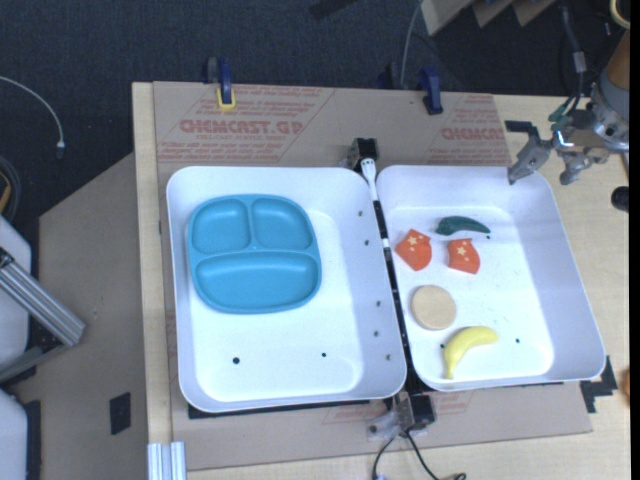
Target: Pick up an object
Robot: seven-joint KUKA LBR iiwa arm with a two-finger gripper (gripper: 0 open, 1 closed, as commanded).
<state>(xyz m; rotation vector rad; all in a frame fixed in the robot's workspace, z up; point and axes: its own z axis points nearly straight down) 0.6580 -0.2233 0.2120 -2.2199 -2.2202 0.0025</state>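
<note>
In the right bin point(560, 268) lie a dark green pepper point(462, 226), two red strawberry pieces point(414, 250) point(464, 256), a round tan cookie point(434, 307) and a yellow banana point(466, 346). My gripper point(545, 163) hangs open above the bin's far right corner, its two grey fingers spread apart. Nothing sits between them. It is well clear of every object, up and to the right of the pepper.
The left bin point(350, 298) holds a blue divided plate point(255, 253). A black hinge strip point(385, 258) runs between the bins. Blue clamps point(222, 80) point(430, 88) grip the cardboard sheet at the back. Cables trail behind the bench.
</note>
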